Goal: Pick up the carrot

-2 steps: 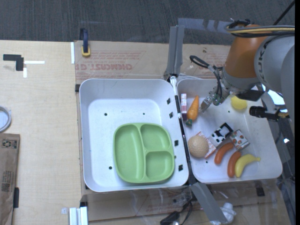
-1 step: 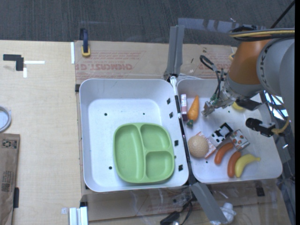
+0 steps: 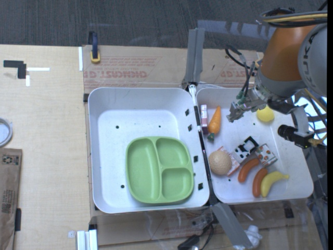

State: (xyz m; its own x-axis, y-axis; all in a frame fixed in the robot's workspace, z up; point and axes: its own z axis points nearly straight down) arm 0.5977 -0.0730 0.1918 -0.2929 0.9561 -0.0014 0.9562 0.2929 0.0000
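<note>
Small orange tapered carrot (image 3: 214, 119): upper left of right white bin (image 3: 299, 189), lying free. Two-finger metal gripper (image 3: 238, 110): just right of it, fingers spread, holding nothing.

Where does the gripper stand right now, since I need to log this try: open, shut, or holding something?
Gripper: cannot be told; it hangs in the right bin, beside the carrot, apart from it.

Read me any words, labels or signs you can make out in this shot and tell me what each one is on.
Red mirrored print on the cardboard sheet behind the bins: too blurred to read.
Recycling-type symbol with small print on the brown paper bag at the left edge: print too small to read.
Black-and-white pattern on the small box in the right bin: no legible words.
</note>
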